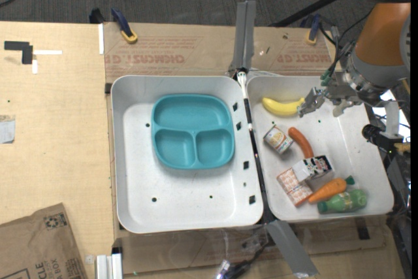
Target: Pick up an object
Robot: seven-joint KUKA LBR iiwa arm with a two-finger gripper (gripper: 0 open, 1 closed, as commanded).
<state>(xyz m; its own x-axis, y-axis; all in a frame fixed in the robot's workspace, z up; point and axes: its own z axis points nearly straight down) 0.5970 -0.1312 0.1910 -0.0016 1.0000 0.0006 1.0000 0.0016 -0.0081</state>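
End effector (324,101) hangs over right bin (375,160) near its back edge, fingers spread wide, nothing between them. Banana (282,106) lies just beside its left finger. Also in that bin: small can (277,139), sausage (301,141), two small boxes, carrot (327,190), green bottle (343,202). Left bin (130,160) holds teal divided plate (193,131).

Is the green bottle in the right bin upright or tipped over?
Tipped over. The green bottle lies on its side along the right bin floor, beside the carrot.
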